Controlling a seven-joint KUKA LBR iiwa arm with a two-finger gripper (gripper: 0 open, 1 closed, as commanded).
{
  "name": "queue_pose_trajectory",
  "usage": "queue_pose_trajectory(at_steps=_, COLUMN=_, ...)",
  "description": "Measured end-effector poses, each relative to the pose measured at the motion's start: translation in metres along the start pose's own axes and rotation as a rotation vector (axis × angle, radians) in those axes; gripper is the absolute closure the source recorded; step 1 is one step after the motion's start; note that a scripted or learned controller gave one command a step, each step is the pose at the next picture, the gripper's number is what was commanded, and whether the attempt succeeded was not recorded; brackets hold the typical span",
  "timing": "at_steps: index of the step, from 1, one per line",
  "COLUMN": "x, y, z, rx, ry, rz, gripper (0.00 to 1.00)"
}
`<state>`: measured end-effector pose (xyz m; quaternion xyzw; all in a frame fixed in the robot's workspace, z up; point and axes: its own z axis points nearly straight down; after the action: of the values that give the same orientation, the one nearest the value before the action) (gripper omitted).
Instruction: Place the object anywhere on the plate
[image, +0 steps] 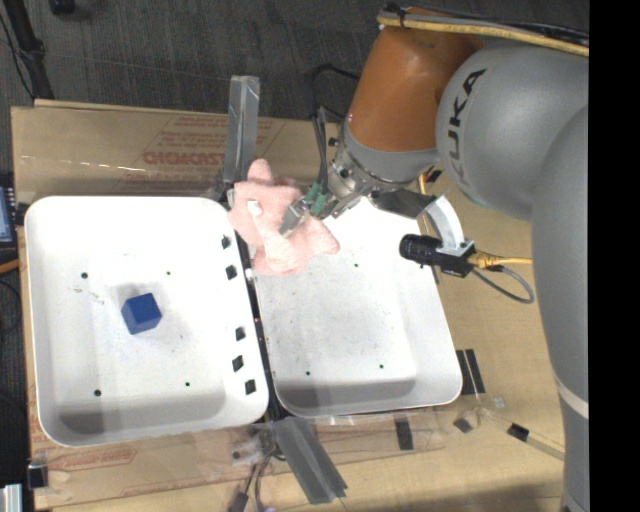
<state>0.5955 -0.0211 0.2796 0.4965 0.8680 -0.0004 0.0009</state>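
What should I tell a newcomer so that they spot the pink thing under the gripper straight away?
Start at the two white bins and take the right bin, the one nearer the arm. Look at its far left corner, beside the divider, where the gripper comes down. The pink cloth lies there, soft and crumpled; the blue cube in the left bin is small and hard-edged.

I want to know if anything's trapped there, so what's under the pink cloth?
The pink cloth lies at the far left corner of the right bin, lapping over its rim. The gripper is on it. Whatever lies beneath the cloth is covered.
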Motion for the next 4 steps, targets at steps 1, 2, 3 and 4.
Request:
queue_pose_trajectory(at_steps=1, x=0.002, y=0.001, z=0.049, rx=0.004, ry=0.003, rz=-0.008, gripper=1.0)
queue_pose_trajectory(at_steps=2, x=0.05, y=0.022, z=0.044, rx=0.003, ry=0.004, rz=-0.413, gripper=1.0)
queue_pose_trajectory(at_steps=3, x=0.086, y=0.054, z=0.055, rx=-0.001, ry=0.001, rz=-0.817, gripper=1.0)
queue_pose_trajectory(at_steps=4, x=0.129, y=0.083, z=0.047, rx=-0.003, ry=-0.001, rz=-1.046, gripper=1.0)
